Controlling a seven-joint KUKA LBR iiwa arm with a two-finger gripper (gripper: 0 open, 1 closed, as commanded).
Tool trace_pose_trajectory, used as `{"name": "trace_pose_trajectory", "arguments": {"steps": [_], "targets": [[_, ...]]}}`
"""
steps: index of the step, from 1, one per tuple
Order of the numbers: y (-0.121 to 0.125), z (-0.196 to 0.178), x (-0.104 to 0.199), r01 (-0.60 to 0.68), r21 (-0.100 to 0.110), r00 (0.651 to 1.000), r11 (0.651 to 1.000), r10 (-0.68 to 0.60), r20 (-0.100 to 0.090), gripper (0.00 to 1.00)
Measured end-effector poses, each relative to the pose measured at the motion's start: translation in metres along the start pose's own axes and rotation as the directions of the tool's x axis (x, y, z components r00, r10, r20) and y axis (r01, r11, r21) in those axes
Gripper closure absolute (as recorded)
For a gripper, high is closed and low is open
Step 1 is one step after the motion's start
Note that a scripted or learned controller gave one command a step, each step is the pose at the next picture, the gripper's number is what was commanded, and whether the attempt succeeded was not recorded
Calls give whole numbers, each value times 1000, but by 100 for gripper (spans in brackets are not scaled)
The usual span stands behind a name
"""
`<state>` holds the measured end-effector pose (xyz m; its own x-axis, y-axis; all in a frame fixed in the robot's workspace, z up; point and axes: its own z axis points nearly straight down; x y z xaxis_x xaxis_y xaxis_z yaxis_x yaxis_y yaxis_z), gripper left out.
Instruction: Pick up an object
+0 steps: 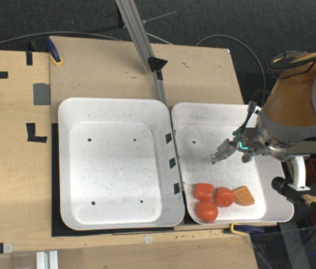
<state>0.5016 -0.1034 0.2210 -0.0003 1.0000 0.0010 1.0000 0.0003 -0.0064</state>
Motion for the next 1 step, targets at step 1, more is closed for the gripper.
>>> {"name": "trace_pose_trajectory", "arguments": {"steps": [1], "targets": [[1, -2, 0, 1, -5, 1000, 1000, -1, 1, 0]]}}
